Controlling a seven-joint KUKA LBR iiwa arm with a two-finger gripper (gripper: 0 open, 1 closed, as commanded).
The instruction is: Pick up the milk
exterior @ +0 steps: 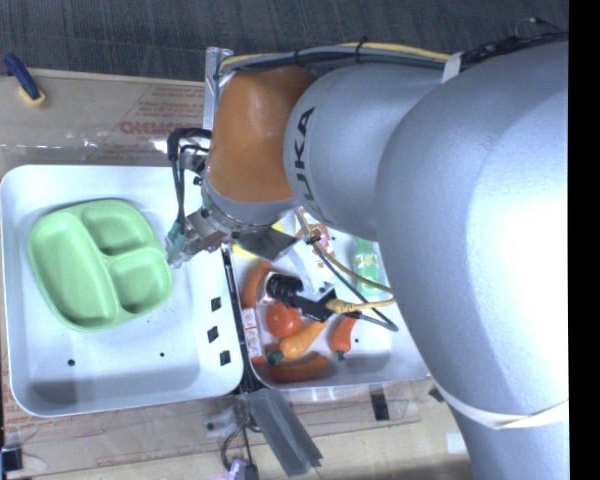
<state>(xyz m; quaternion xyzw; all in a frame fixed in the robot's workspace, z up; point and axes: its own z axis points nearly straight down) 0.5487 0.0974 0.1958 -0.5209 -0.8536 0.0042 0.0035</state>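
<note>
From above, the grey arm with its orange band (250, 138) covers much of the right white bin (380, 363), its gripper (183, 240) at the green sectioned plastic plate (100, 260) in the left white bin (110, 368), grip state untellable, while a green-and-white milk carton (366, 262) peeks beside red and orange toy vegetables (295, 338).

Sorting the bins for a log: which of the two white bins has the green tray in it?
The left bin. The green tray lies in it, with the tool at the tray's right edge. The right bin holds a heap of toy food instead.
</note>
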